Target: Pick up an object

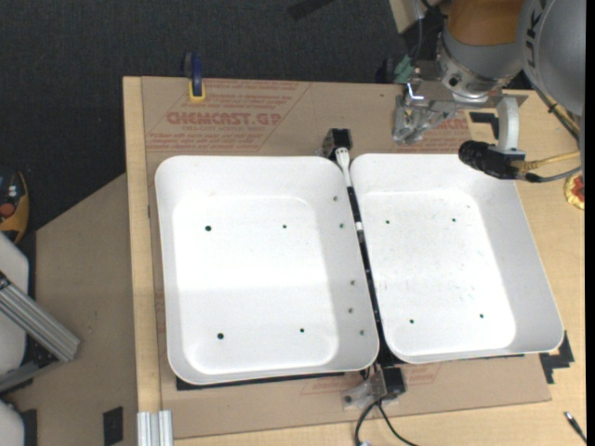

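The brown board (232,119) carries two white bins: the left bin (177,249) and right bin (521,268), no object visible in either. Above the right bin's far edge hangs the gripper (414,130), its state unclear.

We see a brown bench board (232,119) w/ red print; two white bins, left (172,277) & right (535,277), lie side by side.
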`<state>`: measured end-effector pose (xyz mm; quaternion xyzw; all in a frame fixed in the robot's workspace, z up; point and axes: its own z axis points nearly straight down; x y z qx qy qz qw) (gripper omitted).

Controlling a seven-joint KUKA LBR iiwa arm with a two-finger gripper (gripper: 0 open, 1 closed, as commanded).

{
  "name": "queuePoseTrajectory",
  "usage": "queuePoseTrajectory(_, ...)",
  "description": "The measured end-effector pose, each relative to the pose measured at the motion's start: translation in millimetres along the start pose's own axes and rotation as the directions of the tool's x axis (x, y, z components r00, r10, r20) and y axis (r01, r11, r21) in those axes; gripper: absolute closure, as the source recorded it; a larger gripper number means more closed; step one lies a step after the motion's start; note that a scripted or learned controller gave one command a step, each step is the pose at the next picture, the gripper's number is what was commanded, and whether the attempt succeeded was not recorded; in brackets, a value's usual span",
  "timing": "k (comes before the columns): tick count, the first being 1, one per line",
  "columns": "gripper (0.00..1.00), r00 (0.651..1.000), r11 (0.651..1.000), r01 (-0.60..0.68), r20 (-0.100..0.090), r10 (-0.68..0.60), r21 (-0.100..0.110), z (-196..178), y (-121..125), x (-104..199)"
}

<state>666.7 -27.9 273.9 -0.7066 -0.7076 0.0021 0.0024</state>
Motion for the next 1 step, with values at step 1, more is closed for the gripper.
queuePoseTrajectory(1, 1.00, 1.000, 1.000, -0.002, 0.000, 0.002, -0.004, -22.0, -20.2, 1.3)
